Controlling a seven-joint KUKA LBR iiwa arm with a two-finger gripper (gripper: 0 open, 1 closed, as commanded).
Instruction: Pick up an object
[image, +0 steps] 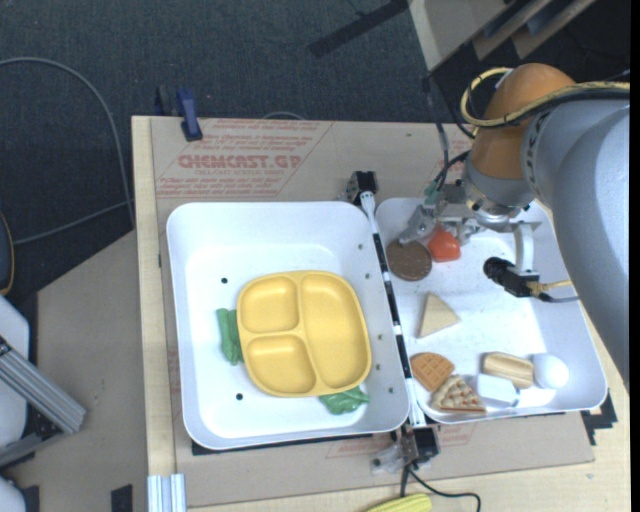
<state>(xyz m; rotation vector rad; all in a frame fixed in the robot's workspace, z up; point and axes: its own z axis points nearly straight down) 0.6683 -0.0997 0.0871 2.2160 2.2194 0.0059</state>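
You had one yellow tray (302, 333) in the left bin (190, 240), long axis toward 1 o'clock. In the right bin (590, 375), one red tomato (446, 246) sat beneath the gripper (440, 232); I cannot tell its finger spread.

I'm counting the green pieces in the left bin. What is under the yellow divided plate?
Two green leafy pieces stick out from under the yellow divided plate: one at its left edge, one at its lower right. How far they reach beneath, and anything else there, is covered.
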